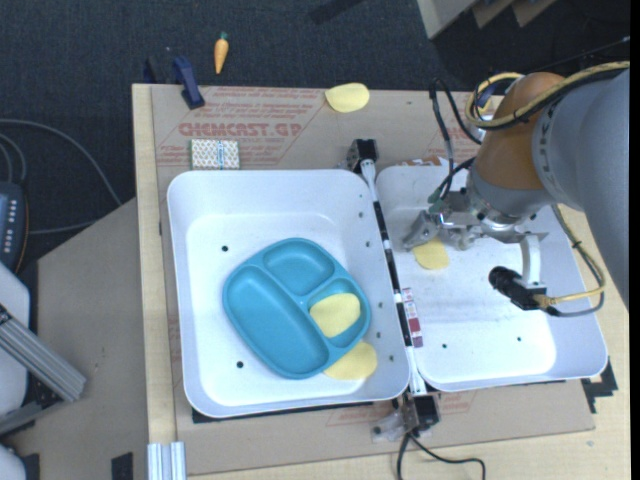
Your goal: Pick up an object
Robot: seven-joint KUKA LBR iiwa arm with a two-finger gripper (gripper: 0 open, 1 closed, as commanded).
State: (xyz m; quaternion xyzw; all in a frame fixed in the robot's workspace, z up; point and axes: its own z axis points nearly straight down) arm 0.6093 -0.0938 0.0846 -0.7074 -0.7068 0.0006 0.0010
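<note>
The arm [560, 138] is in from the right, low over the right bin [500, 353], orange band bright above the wrist. The gripper [432, 230] sits at the bin's upper left part, and from this slant I cannot tell how far its fingers are parted; the metal parts blur together. Nothing shows between them.

Right below the fingertips, just beside them and perhaps touching, lies a small yellow piece [432, 257] on the bin floor. That is the closest thing to grab. It rests flat on the white surface, not lifted.

Off to the left of the fingers, across the divider between the two bins, the left bin [200, 208] holds a blue divided plate [285, 303]. One yellow lump [336, 313] sits in the plate's compartment nearest the gripper side. A second yellow lump [352, 362] lies below it, against the plate's lower edge on the bin floor. Both are well apart from the fingers.

Up beyond the fingers, past the bins on the cardboard sheet [260, 123], a yellow lemon-like object [347, 97] rests near the top edge. Further left, a small patterned packet [215, 153] lies on the cardboard, and a tiny toy carrot [221, 53] lies on the dark floor.

A black cable fitting [515, 286] hangs off the arm, below and right of the fingers.
</note>
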